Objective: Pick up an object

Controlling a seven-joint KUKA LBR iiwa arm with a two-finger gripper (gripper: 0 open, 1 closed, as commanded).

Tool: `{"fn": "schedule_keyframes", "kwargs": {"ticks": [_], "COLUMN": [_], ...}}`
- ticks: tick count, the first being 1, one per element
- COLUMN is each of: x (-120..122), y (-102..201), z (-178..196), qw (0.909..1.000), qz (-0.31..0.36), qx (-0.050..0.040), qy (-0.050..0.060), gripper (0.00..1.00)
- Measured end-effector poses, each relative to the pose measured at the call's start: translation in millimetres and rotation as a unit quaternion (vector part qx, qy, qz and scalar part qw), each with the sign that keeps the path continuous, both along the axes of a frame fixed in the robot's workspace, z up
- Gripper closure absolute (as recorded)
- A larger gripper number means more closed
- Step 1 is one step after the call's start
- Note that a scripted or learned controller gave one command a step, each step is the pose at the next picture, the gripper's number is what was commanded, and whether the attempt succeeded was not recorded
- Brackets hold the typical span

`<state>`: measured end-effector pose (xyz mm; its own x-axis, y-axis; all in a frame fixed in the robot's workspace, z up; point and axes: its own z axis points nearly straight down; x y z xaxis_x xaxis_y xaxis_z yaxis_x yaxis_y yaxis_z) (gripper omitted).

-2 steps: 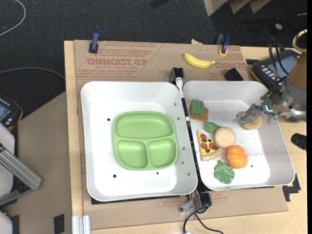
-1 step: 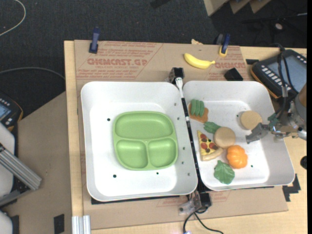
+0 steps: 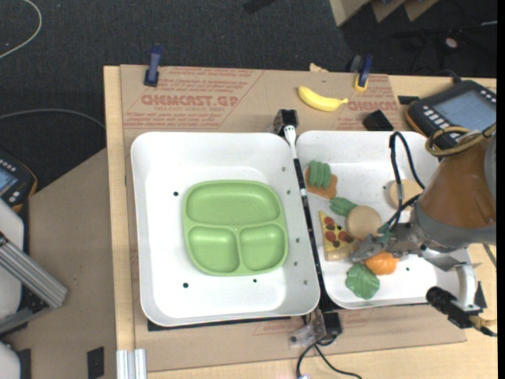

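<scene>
The right bin (image 3: pixel 355 150) holds several toy foods. A pizza slice (image 3: pixel 334 236) lies near its left wall, with a tan round piece (image 3: pixel 363 220) beside it. An orange piece (image 3: pixel 382 264) and a green leafy piece (image 3: pixel 361 282) sit near the front rim. A green and orange piece (image 3: pixel 319 177) lies further back, a small green piece (image 3: pixel 342 206) is in front of it, and a tan piece (image 3: pixel 392 192) is partly behind a cable. My gripper (image 3: pixel 377 250) hangs low over the bin, just above the orange piece and next to the tan round piece.
The left bin (image 3: pixel 158 164) holds a green divided plate (image 3: pixel 234 226). A yellow banana (image 3: pixel 321 99) lies on the bench behind the bins. A handheld control unit (image 3: pixel 458 110) rests at the back right. The arm's bulk (image 3: pixel 461 200) covers the right bin's right side.
</scene>
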<state>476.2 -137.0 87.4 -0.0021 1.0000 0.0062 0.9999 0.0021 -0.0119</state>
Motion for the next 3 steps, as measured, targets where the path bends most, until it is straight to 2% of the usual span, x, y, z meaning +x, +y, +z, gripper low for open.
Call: {"fn": "schedule_keyframes", "kwargs": {"ticks": [1, 2, 3], "x": [4.3, 5.8, 3.7], "y": [-3.9, 70.0, 156.3], "z": [17.7, 147.9, 170.4], "qw": [1.0000, 0.9999, 1.0000], "qz": [-0.002, 0.004, 0.003], "qx": [-0.0040, -0.0024, -0.0023], "qy": [-0.009, -0.013, -0.008], "gripper": [1.00, 1.00, 1.00]}}
